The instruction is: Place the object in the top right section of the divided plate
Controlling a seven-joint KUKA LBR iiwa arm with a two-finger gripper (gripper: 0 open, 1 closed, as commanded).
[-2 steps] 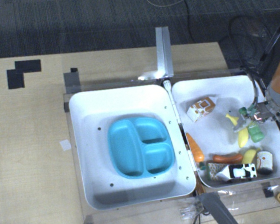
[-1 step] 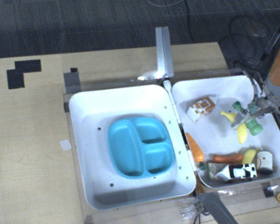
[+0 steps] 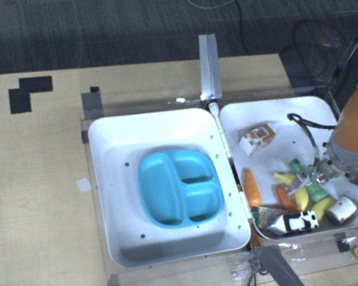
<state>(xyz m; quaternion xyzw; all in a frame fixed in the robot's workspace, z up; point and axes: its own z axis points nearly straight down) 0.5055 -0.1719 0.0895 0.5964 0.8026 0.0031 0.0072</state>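
Down among the toys in the right white bin sits my two-finger gripper, low over the pile at that bin's near right. I cannot tell from this slanted look what its tip is doing, and I see nothing plainly caught in it, so I claim no hold.

Right under and beside my tip lies a small green plastic piece, with a yellow banana-shaped toy just to its left and a yellow-green piece just nearer. An orange carrot-shaped toy lies further left against the dividing wall, its long axis running far to near. A black-and-white cow-patterned toy lies along the near wall, and a small white-and-brown carton sits apart at the far side.

Which of these is my object I can only judge: the green piece closest to my tip seems likeliest.

What matters for the move is direction. The blue divided plastic plate lies in the left white bin, well apart from me, straight to my left across the wall between the bins. Its top right section is the far one of the two small compartments, on the side nearest me, so I expect a lift, then a leftward carry stopping just past the wall.
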